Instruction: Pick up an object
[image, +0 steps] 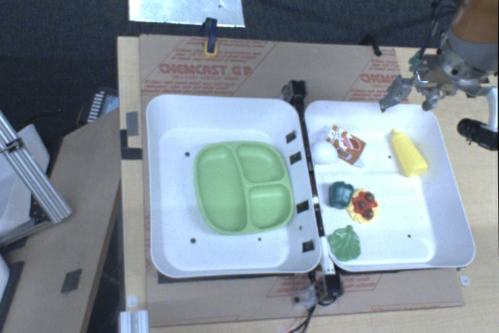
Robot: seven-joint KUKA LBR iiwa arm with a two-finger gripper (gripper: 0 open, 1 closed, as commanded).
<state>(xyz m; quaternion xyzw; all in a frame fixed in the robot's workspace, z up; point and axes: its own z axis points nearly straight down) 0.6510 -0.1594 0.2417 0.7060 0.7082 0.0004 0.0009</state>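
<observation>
Bench (257, 62) with two white bins (168, 117), dark carpet (62, 4) around; end effector (413, 93) open, empty.

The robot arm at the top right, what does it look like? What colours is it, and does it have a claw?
The arm is grey metal with an orange band above its wrist. At its end sits a small silvery-grey claw with two thin fingers. Dark cables loop around the upper part of the arm, and a black part sticks out beside it at the right.
</observation>
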